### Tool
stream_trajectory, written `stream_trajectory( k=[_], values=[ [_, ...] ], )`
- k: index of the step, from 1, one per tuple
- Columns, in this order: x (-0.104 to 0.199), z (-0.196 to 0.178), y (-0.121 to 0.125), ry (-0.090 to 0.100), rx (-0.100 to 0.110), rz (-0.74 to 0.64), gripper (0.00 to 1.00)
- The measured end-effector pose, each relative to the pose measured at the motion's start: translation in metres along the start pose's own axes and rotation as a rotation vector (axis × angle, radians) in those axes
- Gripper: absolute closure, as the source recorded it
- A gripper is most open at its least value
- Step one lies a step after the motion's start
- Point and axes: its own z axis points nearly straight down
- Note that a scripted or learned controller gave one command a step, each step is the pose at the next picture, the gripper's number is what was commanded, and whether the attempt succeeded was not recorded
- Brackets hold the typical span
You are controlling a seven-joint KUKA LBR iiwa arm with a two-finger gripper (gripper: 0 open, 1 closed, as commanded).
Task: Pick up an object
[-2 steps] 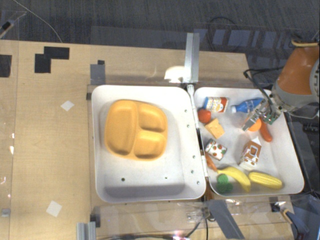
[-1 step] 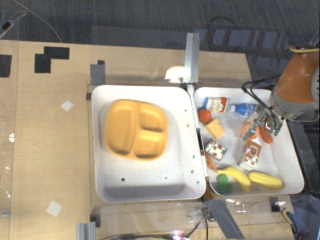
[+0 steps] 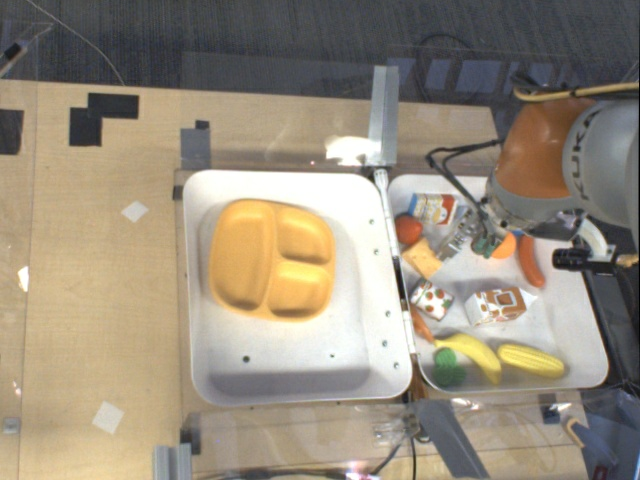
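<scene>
My gripper (image 3: 470, 236) hangs low over the back of the right bin (image 3: 585, 318), below the arm's orange band. Just left of it lie a small red and blue carton (image 3: 432, 208), a red tomato (image 3: 408, 230) and a yellow cheese wedge (image 3: 424, 260). An orange fruit with a green bit (image 3: 503, 245) sits right against the gripper's right side, and a red sausage (image 3: 529, 261) lies beyond that. Nothing shows as lifted off the bin floor.
The left bin (image 3: 240, 368) holds a yellow divided plate (image 3: 270, 258). Nearer the front of the right bin lie a spotted white box (image 3: 430, 301), a carrot (image 3: 422, 326), a brown and white box (image 3: 497, 306), a banana (image 3: 470, 351), a yellow corn cob (image 3: 530, 360) and a green piece (image 3: 449, 368).
</scene>
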Motion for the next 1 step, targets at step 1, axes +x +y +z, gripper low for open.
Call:
stream_trajectory(
  k=[1],
  values=[
    [-0.0006, 0.0009, -0.0028, 0.001, 0.003, 0.002, 0.0]
  ],
)
